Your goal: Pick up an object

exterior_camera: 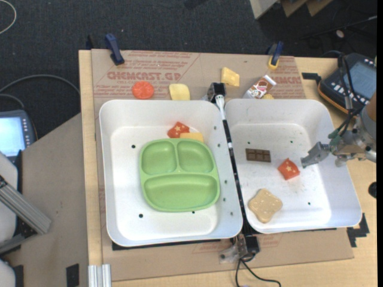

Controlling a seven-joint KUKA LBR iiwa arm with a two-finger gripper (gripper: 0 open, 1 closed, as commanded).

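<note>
The gripper hangs over the right side of the right bin, pointing left; whether it is spread or pressed together cannot be told from this angle, and nothing shows between its tips. Just left of it, on the bin floor, lies a small red block, close to the tip but apart from it. Further left is a brown chocolate bar, and toward the near edge a tan cracker.

The left bin holds a green divided plate with three compartments. At the plate's far rim sit a red strawberry piece and a yellow piece, touching each other.

On the table beyond the bins lie an orange disc, two yellow blocks and a small wrapped packet.
</note>
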